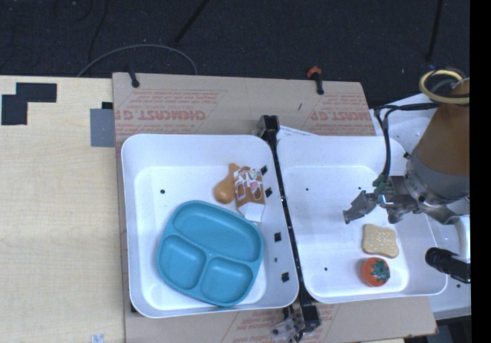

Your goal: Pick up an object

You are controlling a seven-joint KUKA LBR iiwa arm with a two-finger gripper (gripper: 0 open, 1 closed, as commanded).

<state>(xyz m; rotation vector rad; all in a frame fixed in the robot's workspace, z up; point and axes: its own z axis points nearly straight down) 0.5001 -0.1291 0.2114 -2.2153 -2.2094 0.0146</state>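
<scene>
In the right bin [322, 180] lie a pale slice of toy toast [380, 240] and a red tomato with a green top [375, 272], both near the front right corner. My gripper [375, 212] hangs over this bin, just behind the toast, open with its fingers spread wide and nothing between them. The left bin [146, 173] holds a blue divided plate [209, 252] and an orange-brown toy figure with white markings [241, 185] near the dividing wall.
The grey arm with its orange band [446, 142] comes in from the right over the right bin's far corner. A black rail [282, 211] runs between the bins. Cardboard [230, 103] lies behind them.
</scene>
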